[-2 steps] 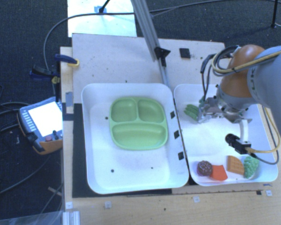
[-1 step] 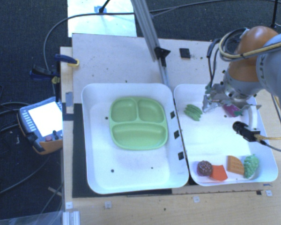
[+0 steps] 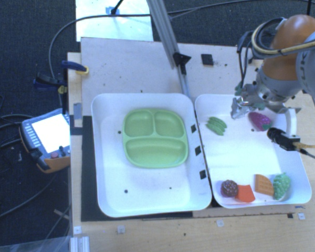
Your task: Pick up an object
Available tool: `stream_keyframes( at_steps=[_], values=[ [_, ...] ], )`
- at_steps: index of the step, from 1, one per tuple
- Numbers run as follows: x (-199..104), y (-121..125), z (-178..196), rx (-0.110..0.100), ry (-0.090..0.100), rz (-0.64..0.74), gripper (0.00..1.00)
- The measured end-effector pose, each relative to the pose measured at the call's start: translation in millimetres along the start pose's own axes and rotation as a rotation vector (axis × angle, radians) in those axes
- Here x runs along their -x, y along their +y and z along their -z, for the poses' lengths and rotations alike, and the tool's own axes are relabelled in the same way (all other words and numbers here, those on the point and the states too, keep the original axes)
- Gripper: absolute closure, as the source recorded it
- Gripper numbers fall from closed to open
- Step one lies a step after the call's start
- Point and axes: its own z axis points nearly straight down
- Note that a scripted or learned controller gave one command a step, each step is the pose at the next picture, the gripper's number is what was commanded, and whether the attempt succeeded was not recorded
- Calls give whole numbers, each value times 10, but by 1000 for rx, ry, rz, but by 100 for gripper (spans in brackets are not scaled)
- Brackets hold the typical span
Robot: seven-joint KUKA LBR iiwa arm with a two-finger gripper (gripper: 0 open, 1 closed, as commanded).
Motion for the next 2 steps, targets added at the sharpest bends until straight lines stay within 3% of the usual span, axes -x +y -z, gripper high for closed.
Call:
stream_keyframes(
  at_steps=[1, 2],
  values=[
    [0, 19, 544, 1, -1, 0, 100],
    [-538, 56, 594, -3, 2, 4, 100]
  ],
)
